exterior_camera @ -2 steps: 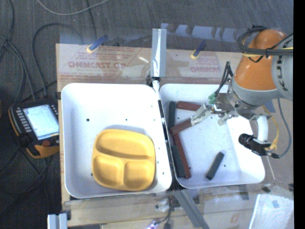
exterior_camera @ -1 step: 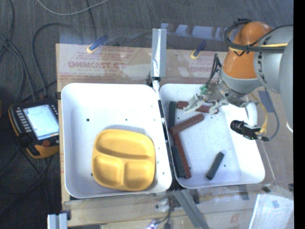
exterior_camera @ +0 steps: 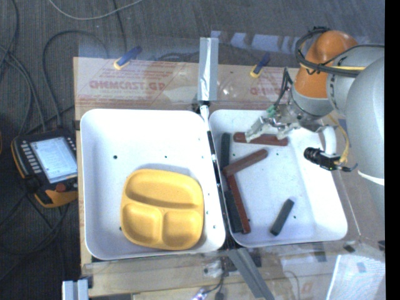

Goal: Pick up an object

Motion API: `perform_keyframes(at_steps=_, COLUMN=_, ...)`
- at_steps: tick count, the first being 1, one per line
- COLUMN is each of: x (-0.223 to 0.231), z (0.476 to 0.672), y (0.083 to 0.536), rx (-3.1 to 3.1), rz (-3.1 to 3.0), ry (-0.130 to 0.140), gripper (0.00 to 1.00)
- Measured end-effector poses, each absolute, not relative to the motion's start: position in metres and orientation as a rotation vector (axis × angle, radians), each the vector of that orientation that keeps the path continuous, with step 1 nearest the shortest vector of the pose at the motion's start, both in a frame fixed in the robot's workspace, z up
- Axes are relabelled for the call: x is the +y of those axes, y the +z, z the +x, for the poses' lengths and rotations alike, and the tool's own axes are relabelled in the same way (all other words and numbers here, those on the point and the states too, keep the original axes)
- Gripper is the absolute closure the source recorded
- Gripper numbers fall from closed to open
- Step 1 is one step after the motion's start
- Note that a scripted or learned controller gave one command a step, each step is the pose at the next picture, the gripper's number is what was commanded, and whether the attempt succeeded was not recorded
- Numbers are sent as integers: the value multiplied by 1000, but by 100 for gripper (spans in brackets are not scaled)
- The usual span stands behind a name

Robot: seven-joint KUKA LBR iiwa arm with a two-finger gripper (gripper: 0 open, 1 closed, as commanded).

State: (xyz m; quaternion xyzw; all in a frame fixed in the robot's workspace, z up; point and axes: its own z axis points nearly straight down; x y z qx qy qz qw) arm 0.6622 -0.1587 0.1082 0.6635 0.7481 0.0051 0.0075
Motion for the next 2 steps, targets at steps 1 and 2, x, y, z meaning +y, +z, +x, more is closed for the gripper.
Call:
perform_keyframes(at_steps=1, x=-185, z=653, y=102, rx=2428, rz=1945, ry=25, gripper=0)
perform_keyframes(at_steps=2, x=-187, z=651, y=101, rx=2456, rz=1910, ry=21, gripper=0)
